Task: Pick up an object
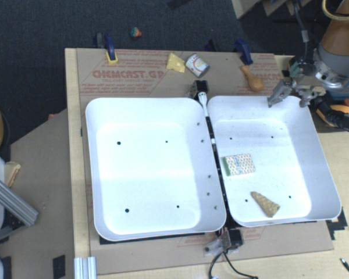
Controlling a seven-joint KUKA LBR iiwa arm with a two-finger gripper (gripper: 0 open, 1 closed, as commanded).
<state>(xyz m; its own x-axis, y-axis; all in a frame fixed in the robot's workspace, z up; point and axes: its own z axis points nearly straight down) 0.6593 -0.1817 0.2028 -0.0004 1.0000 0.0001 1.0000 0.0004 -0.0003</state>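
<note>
Spread apart and pinching nothing, your gripper (292, 95) hangs at the upper right of the frame, over the far rim of the right bin (314, 150). One finger (276, 97) slants down and to the left, its tip just above the bin's upper edge; the other points down to the right, beside it. You can see bare space between the two, and neither one touches an object.

Your arm (339, 45) comes in from the right edge of the frame, with its tan-orange band high in the corner and the grey wrist below it, leaning toward the bins.

Inside the right bin lie two things you could pick. A small patterned packet (239, 164) sits left of the bin's middle, near the divide between the bins. A tan wedge (265, 203) lies lower, toward the bin's near edge. Both are well apart from your gripper.

Left of that, the left bin (104, 214) fills the frame's middle and shows its white floor with a few dark dots.

Beyond the bins, on the brown board (134, 71) at the top of the frame, rest a yellow piece (175, 63), a small white box (196, 65) just beside it, and a tan wooden piece (252, 78) further right. Two blue clamps (109, 46) grip the board's far edge.
</note>
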